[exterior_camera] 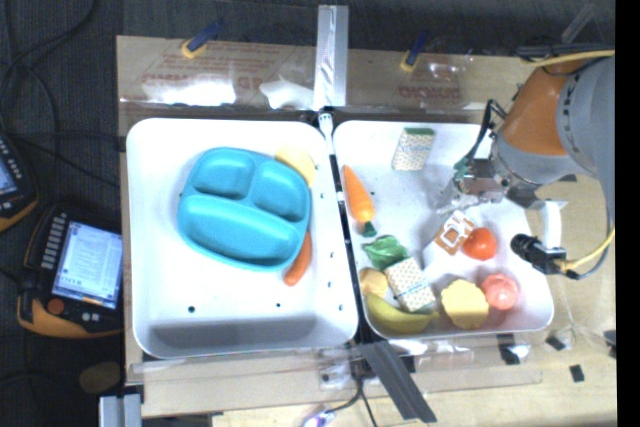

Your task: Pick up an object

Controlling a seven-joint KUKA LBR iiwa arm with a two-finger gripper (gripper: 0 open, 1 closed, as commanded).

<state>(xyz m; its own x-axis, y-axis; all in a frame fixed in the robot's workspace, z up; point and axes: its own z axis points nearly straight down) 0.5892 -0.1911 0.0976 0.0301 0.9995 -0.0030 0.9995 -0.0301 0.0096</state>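
Here the likeliest target, a small white-and-orange box (455, 233), lies tilted on the floor of the right bin (440, 130), just below the claw (478, 183) and touching a red tomato (481, 244) on its right. Nothing is seen between the claw's tips, so no object counts as picked up; the grasp and the lift are both judged to be still ahead. Whether the claw is spread or closed cannot be told, since the wrist hides it from above. Near the box lie a green leafy piece (385, 248), a carrot (357, 196) along the bin's left wall, and a pale patterned packet (412, 149) toward the far wall. Along the near wall sit a banana (392, 316), a checked block (410, 282), a yellow fruit (462, 303) and a pink round fruit (499, 291), packed close together. The left bin (160, 315) holds a blue divided tray (245, 206), with a yellow item (295, 162) at its far right corner and an orange sausage-like piece (299, 262) at its near right edge. The arm (565, 120) enters from the right of the counter (240, 75), its orange band above the wrist, the wrist bent down over the right bin's middle.
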